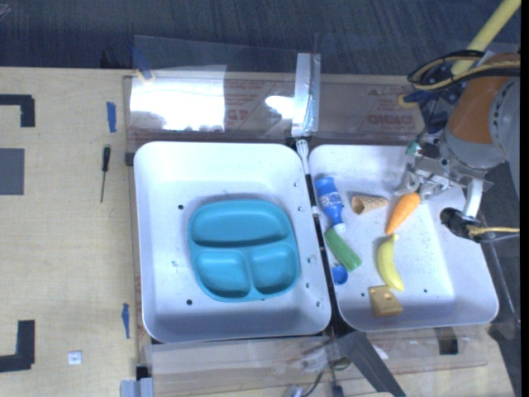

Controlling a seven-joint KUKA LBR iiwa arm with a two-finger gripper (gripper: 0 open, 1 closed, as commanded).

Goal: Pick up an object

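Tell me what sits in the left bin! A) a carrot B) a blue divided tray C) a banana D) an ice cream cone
B: the blue divided tray lies alone in the left bin; the banana, carrot and ice cream cone are in the right bin.

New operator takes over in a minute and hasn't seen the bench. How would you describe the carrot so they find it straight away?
Look in the right-hand white bin, the one without the blue divided tray. Near its upper right, just below the gripper, lies the carrot, slanting down to the left. It is the only orange piece there: the banana below it is yellow and the cone to its left is tan.
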